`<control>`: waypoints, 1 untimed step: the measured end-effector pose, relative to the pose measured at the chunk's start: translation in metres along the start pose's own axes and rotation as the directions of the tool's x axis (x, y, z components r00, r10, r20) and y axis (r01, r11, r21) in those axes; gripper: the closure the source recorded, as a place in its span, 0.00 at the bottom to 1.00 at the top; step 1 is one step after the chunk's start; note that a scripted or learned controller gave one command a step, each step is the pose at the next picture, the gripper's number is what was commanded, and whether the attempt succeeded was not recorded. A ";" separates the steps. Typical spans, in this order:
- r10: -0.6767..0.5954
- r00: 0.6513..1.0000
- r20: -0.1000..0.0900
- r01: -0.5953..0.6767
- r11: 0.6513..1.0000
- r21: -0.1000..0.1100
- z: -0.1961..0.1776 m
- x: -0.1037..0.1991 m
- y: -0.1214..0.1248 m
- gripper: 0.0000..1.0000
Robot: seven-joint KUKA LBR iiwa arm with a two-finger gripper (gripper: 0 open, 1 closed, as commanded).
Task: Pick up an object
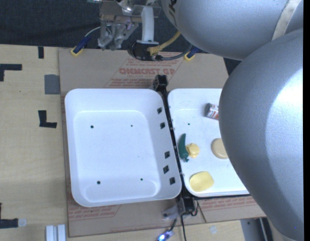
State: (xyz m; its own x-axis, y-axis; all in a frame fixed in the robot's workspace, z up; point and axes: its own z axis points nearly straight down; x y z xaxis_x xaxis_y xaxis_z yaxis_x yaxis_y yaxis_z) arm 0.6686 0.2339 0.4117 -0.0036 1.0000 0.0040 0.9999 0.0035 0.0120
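My gripper (114, 37) hangs at the top of the camera view, raised beyond the far rim of the left bin (74, 134). I see nothing in it. The right bin (181, 98) holds the loose objects: a yellow oval piece (201, 181) near its front, a small yellow item (193, 150) touching a green strip (182, 147) by the left wall, a pale round disc (219, 148) partly hidden by the arm, and a small brown and silver object (211, 111) farther back.
The grey arm (265, 109) fills the right side and covers much of the right bin. Both bins rest on a cardboard sheet (95, 69). Black clips (167, 154) line the wall between the bins. Cables (145, 50) lie behind the bins.
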 end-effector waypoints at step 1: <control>-0.001 1.000 0.001 0.001 1.000 0.003 -0.098 0.001 0.000 1.00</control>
State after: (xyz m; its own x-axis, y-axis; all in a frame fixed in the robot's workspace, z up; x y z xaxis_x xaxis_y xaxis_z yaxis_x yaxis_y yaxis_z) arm 0.6678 0.2341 0.5095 -0.0042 1.0000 0.0032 0.9999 0.0042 0.0091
